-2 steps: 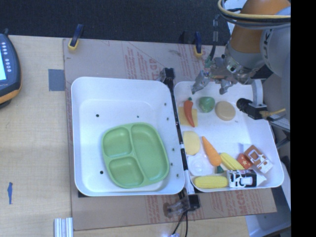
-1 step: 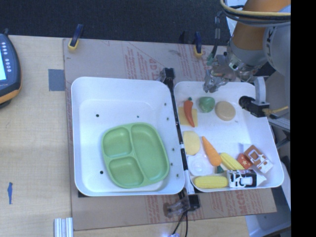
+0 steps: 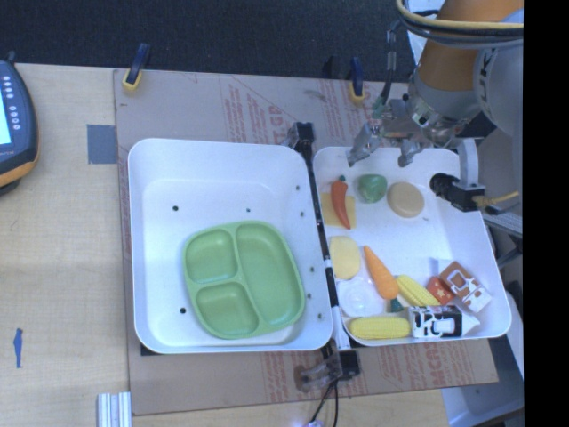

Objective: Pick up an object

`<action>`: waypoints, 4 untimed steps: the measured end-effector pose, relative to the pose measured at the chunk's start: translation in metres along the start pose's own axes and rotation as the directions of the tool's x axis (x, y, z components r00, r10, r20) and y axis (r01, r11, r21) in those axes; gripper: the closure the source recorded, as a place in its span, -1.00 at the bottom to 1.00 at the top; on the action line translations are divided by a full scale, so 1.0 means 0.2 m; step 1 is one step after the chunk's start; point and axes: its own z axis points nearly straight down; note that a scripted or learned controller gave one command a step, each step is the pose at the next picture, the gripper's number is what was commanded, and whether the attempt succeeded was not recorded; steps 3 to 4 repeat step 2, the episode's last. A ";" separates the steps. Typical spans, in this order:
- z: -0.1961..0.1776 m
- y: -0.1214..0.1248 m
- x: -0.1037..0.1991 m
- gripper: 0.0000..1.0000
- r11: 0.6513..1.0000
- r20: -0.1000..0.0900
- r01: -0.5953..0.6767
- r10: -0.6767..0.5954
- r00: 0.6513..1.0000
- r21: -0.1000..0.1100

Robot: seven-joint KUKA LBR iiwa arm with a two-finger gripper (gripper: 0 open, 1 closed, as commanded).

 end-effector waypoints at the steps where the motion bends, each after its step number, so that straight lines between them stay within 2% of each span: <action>1: 0.11 0.01 0.04 -1.00 1.000 -0.003 -0.006 0.006 1.000 -0.003; 2: 0.05 0.01 0.04 1.00 1.000 -0.001 -0.003 0.003 1.000 -0.003; 4: 0.05 0.01 0.04 1.00 1.000 -0.001 -0.003 0.003 1.000 -0.003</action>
